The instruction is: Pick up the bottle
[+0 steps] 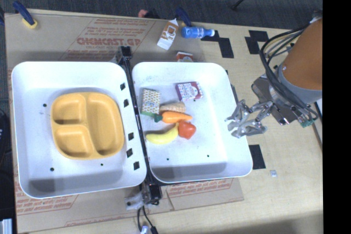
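Blue and lying on its side, the bottle [196, 33] rests on the worktop [285, 183] above the right bin [233, 159], upper centre of the frame. The claw [241, 120] hovers spread and empty at that bin's right rim, well apart from it.

The bench holds 2 white bins: the left bin [22, 118] and the right bin [219, 134]. There is 1 yellow divided plate [86, 123], 1 blue bottle [194, 33], 1 banana [163, 136], 1 carrot [175, 116], 1 red tomato-like piece [187, 130], 1 purple packet [188, 90] and 1 gripper [241, 120].
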Available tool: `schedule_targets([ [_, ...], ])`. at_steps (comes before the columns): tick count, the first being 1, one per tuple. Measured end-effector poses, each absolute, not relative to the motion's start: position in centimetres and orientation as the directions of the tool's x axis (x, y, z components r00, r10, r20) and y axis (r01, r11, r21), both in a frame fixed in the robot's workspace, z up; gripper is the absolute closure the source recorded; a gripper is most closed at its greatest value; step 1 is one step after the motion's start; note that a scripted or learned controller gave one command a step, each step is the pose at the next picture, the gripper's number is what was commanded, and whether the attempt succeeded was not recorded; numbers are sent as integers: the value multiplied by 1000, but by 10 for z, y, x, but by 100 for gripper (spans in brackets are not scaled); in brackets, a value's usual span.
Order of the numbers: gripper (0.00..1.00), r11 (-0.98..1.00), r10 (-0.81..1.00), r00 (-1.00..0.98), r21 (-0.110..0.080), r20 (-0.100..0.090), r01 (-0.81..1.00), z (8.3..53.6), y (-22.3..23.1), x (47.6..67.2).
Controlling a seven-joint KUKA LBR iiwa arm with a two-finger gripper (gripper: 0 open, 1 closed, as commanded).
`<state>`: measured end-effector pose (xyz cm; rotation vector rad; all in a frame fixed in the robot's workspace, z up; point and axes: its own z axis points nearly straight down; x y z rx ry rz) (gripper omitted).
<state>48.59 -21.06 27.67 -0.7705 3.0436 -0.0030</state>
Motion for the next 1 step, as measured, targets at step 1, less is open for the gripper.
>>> schedule_targets([
  [1,100,879,-476,-879,-3,-2,-476,287,-210,487],
])
